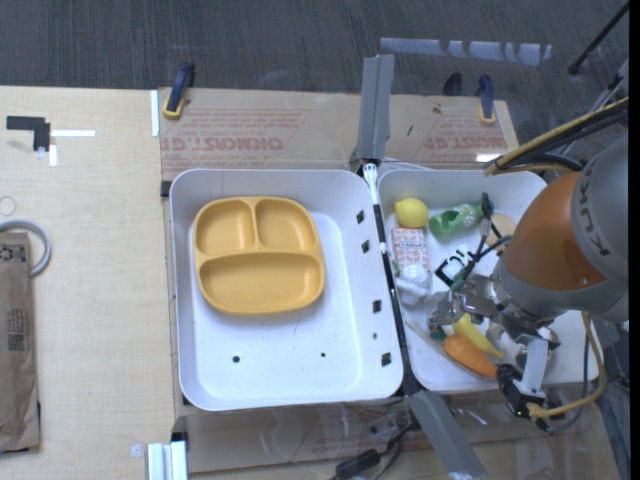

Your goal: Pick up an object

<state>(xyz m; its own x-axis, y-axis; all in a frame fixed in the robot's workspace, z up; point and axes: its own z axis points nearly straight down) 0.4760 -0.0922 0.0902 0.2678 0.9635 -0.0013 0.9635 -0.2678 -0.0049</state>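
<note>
My gripper (pixel 458 306) is low in the right bin (pixel 428 183), over a pile of small items near the bin's front. Right under it lie a yellow banana-like piece (pixel 474 335) and an orange carrot (pixel 470 356). A white crumpled item (pixel 414 286) sits just left of the gripper. Further back are a red-and-white packet (pixel 409 249), a yellow lemon (pixel 411 212) and a green bottle (pixel 452 220). The arm's orange band (pixel 545 243) covers the right part of this bin. Nothing can be seen held.
The left bin (pixel 280 368) holds a yellow divided plate (pixel 259 254) in its back left part. A metal divider (pixel 375 118) stands between the bins at the back. A brown bag (pixel 17 338) lies on the bench at far left.
</note>
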